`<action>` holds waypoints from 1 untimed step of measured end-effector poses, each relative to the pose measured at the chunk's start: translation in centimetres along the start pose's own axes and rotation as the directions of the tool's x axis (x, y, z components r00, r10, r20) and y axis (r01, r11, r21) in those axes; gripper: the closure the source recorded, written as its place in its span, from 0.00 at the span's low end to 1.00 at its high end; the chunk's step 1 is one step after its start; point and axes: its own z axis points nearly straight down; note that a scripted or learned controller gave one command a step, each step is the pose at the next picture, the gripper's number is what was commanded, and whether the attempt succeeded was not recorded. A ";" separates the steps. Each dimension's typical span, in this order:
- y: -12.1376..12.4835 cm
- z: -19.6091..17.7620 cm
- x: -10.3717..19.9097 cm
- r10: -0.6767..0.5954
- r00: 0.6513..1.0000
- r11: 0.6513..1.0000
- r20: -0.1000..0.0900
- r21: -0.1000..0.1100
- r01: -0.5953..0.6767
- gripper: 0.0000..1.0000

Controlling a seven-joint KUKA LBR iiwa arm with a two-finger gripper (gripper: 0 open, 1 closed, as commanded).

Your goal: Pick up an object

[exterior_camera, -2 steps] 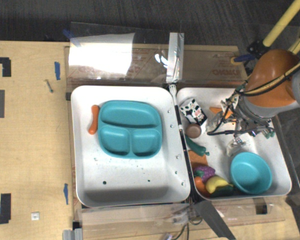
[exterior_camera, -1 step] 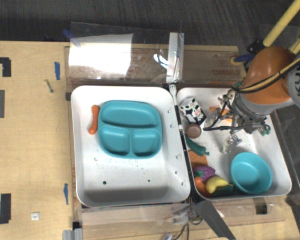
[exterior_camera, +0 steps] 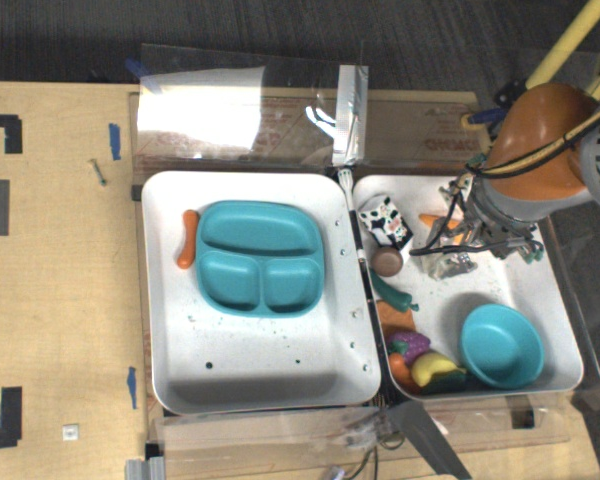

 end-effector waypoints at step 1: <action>4.2 -8.6 -4.1 0.179 0.984 0.984 -0.014 -0.004 -0.179 1.00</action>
